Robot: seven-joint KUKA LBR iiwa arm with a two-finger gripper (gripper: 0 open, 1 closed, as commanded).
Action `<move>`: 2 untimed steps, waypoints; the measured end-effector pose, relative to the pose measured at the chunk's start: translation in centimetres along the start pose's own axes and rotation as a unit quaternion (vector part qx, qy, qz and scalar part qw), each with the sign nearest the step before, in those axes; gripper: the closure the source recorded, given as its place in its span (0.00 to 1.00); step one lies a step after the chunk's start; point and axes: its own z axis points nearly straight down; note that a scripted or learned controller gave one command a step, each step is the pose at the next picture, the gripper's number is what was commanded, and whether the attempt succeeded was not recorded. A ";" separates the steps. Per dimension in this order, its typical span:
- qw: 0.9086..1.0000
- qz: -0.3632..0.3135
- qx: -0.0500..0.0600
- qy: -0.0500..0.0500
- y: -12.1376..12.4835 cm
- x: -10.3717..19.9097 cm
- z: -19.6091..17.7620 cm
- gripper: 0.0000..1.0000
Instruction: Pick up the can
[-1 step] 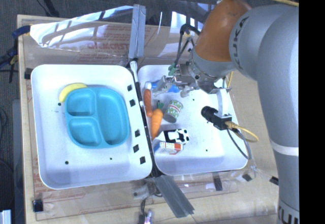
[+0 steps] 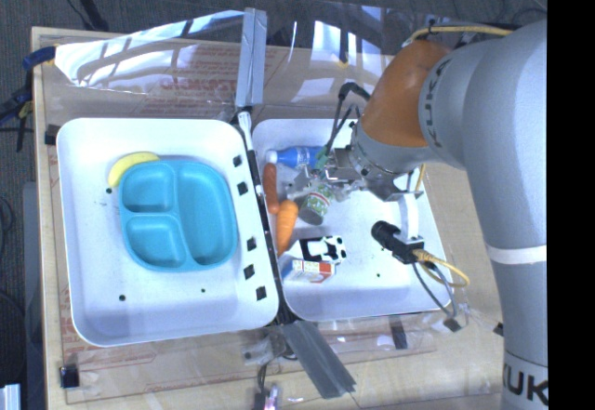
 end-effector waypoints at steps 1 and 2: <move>0.999 0.045 0.000 0.000 0.9 -0.1 5.0 0.00; 0.999 0.043 0.001 0.000 0.9 0.0 4.1 1.00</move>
